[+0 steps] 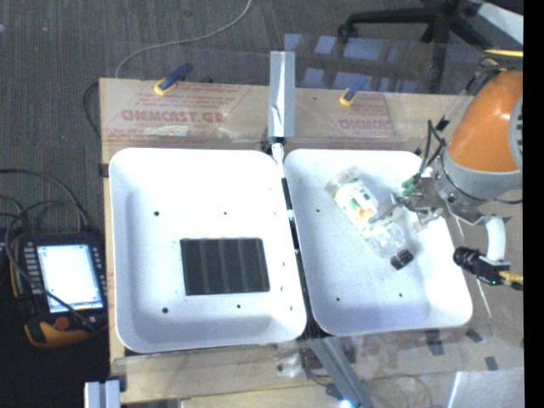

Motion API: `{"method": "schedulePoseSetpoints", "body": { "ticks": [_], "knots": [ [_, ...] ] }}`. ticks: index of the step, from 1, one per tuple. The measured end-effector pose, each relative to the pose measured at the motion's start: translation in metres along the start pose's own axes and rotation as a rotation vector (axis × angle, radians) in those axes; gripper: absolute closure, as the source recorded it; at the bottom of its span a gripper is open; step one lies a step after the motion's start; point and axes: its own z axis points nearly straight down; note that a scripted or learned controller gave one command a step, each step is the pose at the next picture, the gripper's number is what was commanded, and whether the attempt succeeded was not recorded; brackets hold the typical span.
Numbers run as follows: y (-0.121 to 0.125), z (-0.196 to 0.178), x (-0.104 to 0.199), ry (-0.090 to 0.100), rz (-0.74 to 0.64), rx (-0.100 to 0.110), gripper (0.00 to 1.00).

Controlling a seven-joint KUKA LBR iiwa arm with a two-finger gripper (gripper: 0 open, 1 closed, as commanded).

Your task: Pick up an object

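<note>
In the right bin [442, 308] lies a clear plastic packet with green and orange print [355, 199]. Just below it is a crumpled clear plastic piece [387, 238], and a small black object [401, 259] sits beside that. A dark ribbed rectangular block [224, 265] lies flat in the left bin [136, 185]. My gripper [418, 199] hangs over the right bin's upper right part, just right of the packet and above the clear piece. The grey wrist and orange band [484, 130] rise behind it.
A metal divider post [280, 92] stands at the back between the bins. Yellow and blue clamps [170, 78] [350, 94] hold the bench board. A tablet-like pendant [66, 277] lies on the floor at left. A black cable connector [478, 264] hangs by the right bin's edge.
</note>
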Motion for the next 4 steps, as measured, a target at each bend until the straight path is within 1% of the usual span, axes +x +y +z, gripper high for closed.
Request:
{"method": "schedulePoseSetpoints", "body": {
  "ticks": [1,2,3,4],
  "knots": [
    [0.072,0.051,-0.011,-0.002,-0.047,0.0,0.0],
    [0.073,0.096,-0.008,-0.006,-0.134,-0.012,0.0],
    [0.073,0.087,-0.006,-0.004,-0.136,-0.012,1.0],
    [0.123,0.009,0.043,-0.002,-0.14,-0.001,1.0]
  ]
}}
